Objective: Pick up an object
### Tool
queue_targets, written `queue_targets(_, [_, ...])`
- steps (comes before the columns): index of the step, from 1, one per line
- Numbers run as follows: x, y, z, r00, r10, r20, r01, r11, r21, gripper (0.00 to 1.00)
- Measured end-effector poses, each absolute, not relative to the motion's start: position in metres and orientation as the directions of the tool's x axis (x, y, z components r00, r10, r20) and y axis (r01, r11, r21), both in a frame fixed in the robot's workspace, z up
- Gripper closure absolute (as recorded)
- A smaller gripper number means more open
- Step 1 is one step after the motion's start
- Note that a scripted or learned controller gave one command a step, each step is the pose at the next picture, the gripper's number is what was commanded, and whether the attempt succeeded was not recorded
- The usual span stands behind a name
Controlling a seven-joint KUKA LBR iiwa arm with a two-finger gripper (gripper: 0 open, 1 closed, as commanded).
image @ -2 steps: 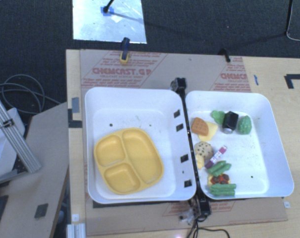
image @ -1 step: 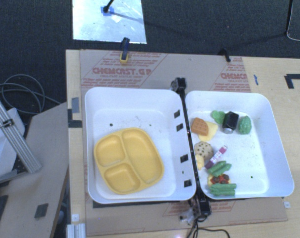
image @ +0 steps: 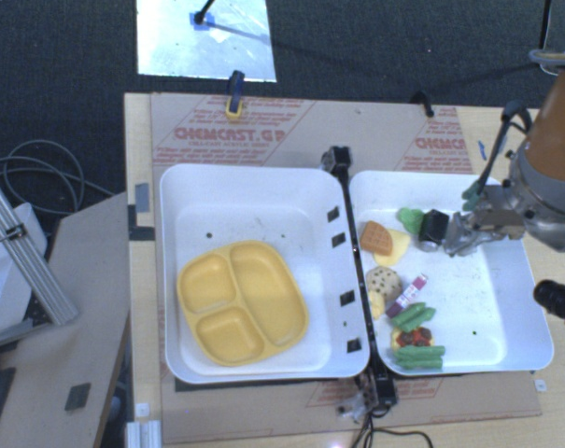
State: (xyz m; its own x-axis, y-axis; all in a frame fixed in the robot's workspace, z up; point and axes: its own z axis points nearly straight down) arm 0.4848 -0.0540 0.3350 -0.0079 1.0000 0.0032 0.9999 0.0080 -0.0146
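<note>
The right bin [image: 506, 343] holds several toy foods along its left side. From back to front these are a green piece [image: 410, 218], an orange waffle-like piece [image: 377, 238] on a yellow slice, a speckled cookie [image: 383, 279], a pink and white stick [image: 410, 293], green pea pods [image: 413, 317], and a red and green piece [image: 418, 340]. My gripper [image: 457, 239] hangs over the back middle of this bin, just right of the green piece. I see nothing held in it.
The left bin [image: 198, 189] holds a yellow divided tray [image: 241, 301] at its front middle. A black divider with clips [image: 349, 250] runs between the bins. A cardboard sheet [image: 263, 133] lies under both bins, with a yellow clamp [image: 234, 106] at its back edge.
</note>
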Motion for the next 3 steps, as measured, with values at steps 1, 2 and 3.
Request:
queue_targets(1, [0.570, -0.002, 0.512, -0.011, 1.000, 0.000, 1.000, 0.011, 0.024, 1.00])
queue_targets(2, [0.567, -0.006, 0.514, -0.008, 1.000, 0.000, 1.000, 0.008, 0.008, 1.00])
queue_targets(3, [0.483, -0.009, 0.537, -0.005, 1.000, 0.001, 1.000, 0.005, 0.006, 1.00])
